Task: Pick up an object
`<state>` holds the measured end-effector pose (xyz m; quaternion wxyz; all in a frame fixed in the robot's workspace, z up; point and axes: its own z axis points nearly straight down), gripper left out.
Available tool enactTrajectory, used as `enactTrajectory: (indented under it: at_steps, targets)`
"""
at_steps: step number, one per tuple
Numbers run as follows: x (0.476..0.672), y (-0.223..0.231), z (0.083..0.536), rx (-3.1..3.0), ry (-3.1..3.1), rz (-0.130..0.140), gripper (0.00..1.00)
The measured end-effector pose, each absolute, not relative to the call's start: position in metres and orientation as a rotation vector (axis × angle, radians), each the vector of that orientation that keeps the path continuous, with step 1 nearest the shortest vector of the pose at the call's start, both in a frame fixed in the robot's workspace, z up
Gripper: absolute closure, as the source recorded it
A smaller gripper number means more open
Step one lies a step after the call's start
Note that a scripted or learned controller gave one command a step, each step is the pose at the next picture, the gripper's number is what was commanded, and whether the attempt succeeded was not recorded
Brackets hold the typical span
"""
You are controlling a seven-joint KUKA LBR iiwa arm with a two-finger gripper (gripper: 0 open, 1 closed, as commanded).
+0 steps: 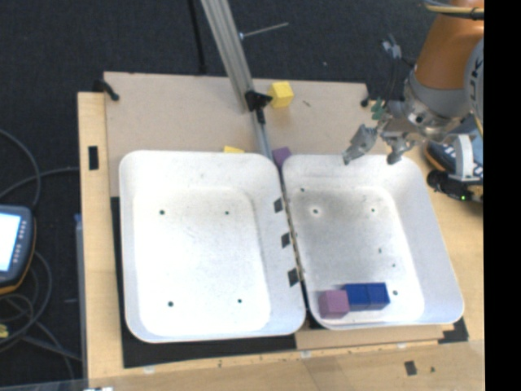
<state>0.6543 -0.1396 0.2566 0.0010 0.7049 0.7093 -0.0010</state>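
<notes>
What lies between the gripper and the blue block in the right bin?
In the camera view, only bare, speckled white floor of the right bin lies between the gripper and the blue block.

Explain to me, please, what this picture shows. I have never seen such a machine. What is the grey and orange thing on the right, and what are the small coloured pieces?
The picture comes from one camera fixed above a bench, looking down at a slant. The grey and orange thing is a robot arm reaching in from the right. Its tool, two open fingers with nothing between them, hangs over the far edge of the right bin. In that bin's near corner lie a purple block and a blue block, side by side. The left bin stands beside it. Behind the bins, a yellow block lies on the board.
</notes>
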Motion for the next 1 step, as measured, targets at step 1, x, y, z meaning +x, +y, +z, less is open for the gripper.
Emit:
enactTrajectory:
  at_steps: [1]
  targets:
    - [0.6187, -0.1966, 0.3012, 2.222, 2.210, 0.000, 0.00]
